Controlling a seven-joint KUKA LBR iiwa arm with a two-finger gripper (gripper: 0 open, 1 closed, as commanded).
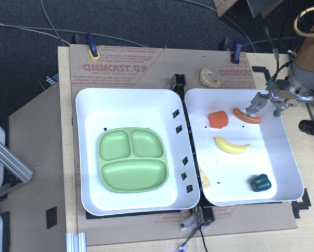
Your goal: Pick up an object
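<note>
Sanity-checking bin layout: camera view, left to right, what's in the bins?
Green divided tray in the left bin → orange block → banana → green pepper-like item. The sausage-like piece lies by the gripper, overlapping the banana's span.

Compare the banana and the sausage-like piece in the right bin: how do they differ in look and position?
The banana is yellow; the sausage is orange-red. The banana lies near the middle of the right bin, apart from the arm, while the sausage lies nearer the far wall, right by the gripper. The banana looks thicker and more curved; the sausage is slimmer. Both are long toy foods lying flat, running roughly left to right.
</note>
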